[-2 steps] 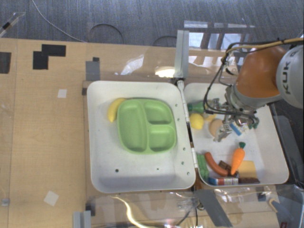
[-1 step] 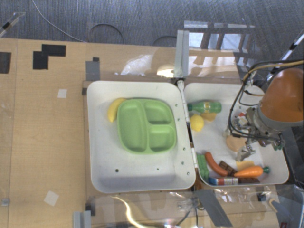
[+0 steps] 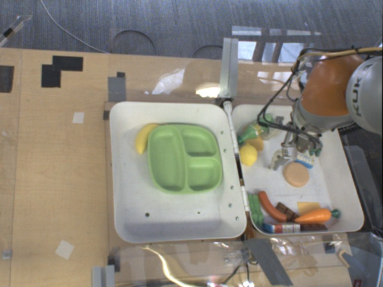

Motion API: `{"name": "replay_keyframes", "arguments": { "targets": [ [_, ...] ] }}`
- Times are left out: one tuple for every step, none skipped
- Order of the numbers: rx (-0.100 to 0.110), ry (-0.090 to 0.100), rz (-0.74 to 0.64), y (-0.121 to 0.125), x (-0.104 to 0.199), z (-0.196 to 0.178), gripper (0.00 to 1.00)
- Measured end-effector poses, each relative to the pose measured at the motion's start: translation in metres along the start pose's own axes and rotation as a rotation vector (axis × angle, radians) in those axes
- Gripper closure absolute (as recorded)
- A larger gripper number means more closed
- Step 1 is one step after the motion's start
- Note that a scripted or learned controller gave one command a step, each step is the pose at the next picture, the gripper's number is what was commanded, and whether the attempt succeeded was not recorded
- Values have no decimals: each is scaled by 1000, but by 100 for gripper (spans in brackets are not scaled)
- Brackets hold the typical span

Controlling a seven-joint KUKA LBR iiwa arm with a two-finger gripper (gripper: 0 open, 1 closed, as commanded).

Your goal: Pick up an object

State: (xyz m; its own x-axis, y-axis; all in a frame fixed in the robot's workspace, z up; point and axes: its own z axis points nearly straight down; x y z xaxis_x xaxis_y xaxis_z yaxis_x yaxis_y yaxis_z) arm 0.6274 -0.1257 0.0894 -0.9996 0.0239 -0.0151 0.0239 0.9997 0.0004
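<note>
While the gripper [image 3: 286, 158] hangs just left of the tan round disc [image 3: 296, 174] in the right bin [image 3: 349, 203], its jaws stand apart, holding nothing.

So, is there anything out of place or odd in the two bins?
One thing: a yellow banana in the left bin lies partly tucked under the edge of the green divided plate. The toy foods in the right bin lie loose, as expected. Nothing looks spilled or damaged.

- Bright, even overhead light; a glare patch on the desk [image 3: 207, 91] behind the bins.
- Soft shadows; slightly grainy, mild blur throughout.
</note>
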Motion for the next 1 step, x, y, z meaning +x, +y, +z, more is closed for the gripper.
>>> {"name": "replay_keyframes", "arguments": {
  "targets": [
    [2,-13,-5,0,-4,-15,100]
  ]
}}
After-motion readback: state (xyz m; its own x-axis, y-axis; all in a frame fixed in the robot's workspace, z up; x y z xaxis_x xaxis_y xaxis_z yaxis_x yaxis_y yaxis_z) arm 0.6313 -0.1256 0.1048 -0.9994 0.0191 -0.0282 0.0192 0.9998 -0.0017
